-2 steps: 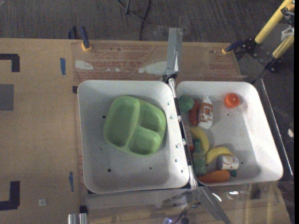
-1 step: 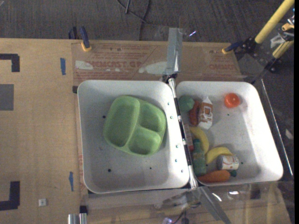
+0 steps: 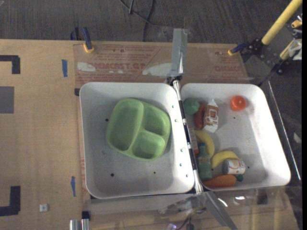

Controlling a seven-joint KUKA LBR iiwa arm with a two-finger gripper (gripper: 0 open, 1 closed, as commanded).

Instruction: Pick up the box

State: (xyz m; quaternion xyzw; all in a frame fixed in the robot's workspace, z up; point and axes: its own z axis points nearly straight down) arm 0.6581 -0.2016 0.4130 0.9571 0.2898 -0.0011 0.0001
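The box [image 3: 210, 115] lies in the right bin [image 3: 261, 138], near its left wall, against a red toy [image 3: 199, 120]. A descent from above, spanning its narrow sides, is advised. Gripper state cannot be told.

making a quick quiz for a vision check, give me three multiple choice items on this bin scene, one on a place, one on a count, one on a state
1. Where does the green divided plate lie?
A. in the left bin
B. in the right bin
C. on the cardboard outside the bins

2. How many bananas lie in the right bin?
A. none
B. two
C. four

3. How does the small carton box stand right now?
A. lifted above the bin
B. resting on the plate
C. lying on the right bin's floor near the divider

Answers:
1 A, the plate sits on the floor of the left bin.
2 B, one banana lies by the divider and another banana lies nearer the front.
3 C, the box lies flat among the toy foods, nothing gripping it.
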